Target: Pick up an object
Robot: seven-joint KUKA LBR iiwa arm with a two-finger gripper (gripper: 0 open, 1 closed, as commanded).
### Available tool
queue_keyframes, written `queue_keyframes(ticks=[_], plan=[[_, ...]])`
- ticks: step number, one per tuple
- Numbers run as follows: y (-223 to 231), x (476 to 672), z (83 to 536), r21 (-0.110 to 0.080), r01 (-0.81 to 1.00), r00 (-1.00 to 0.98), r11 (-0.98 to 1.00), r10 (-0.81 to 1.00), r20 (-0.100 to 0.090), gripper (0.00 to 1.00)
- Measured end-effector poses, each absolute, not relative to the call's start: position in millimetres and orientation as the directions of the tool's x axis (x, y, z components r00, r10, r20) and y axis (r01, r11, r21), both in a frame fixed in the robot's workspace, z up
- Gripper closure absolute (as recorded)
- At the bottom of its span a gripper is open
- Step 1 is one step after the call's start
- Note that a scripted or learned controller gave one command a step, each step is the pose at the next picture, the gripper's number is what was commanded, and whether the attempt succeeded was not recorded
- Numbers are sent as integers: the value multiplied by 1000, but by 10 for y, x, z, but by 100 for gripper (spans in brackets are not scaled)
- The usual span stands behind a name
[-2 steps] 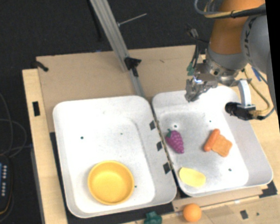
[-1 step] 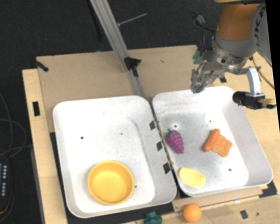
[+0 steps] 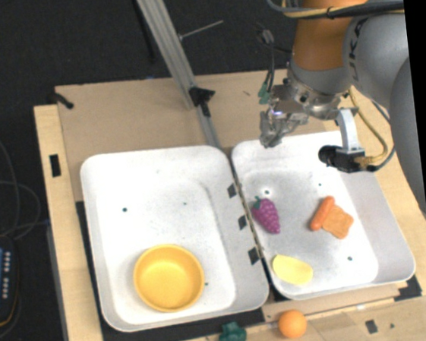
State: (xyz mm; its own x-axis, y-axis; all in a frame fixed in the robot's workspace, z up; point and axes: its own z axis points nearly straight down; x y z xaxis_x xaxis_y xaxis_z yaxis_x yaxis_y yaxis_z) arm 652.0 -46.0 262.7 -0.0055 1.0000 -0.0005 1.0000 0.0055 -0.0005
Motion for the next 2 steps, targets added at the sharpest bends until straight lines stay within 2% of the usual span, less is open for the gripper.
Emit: queue_keyframes(ticks=[1, 2], plan=[[26, 6664, 2656, 2, 1000, -6, 6, 1000, 0, 100], [572, 6838, 2450, 0, 1000, -6, 6, 1000, -1, 100]])
